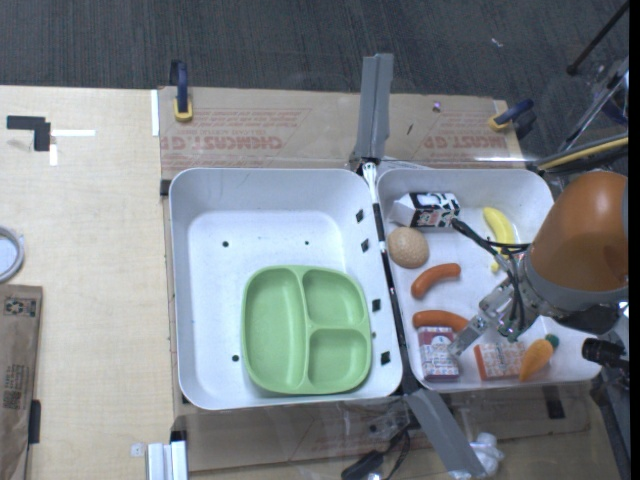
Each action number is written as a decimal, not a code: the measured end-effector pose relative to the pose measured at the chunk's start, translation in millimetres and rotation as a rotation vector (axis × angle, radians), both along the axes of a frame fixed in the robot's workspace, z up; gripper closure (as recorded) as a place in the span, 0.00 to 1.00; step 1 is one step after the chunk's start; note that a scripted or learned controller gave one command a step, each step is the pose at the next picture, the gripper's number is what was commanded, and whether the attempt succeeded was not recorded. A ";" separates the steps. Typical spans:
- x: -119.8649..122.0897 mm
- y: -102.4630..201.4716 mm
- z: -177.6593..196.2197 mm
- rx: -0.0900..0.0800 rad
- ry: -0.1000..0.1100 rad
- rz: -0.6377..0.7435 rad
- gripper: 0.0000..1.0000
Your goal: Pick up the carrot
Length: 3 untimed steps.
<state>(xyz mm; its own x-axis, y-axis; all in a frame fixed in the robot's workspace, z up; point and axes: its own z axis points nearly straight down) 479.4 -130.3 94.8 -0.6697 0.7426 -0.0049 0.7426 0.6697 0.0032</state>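
Orange and small, the carrot [537,358] lies in the lower right corner of the right bin [545,183], beside a red packet [497,360]. Just left of it the hand [472,334] hangs over another red packet [438,354], fingers spread, nothing between them. A green plate [306,329] sits in the left bin [190,268].

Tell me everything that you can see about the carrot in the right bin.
The carrot is small and orange, with a bit of green at its upper right end. It looks like smooth plastic, a toy. It lies flat and slanted in the front right corner of the right bin, close to the front wall. Its lower left end lies against a red and white packet. The hand is to its left, apart from it, not holding it.
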 end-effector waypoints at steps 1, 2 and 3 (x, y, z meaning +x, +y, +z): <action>35.7 -53.1 52.7 0.000 0.002 0.233 0.00; -1.1 -62.1 5.8 0.001 0.004 0.416 0.00; 23.5 -91.1 55.9 0.000 0.002 0.368 0.00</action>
<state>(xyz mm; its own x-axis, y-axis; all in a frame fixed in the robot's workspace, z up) 502.9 -221.4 150.7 -0.8920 0.4520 -0.0031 0.4520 0.8920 0.0018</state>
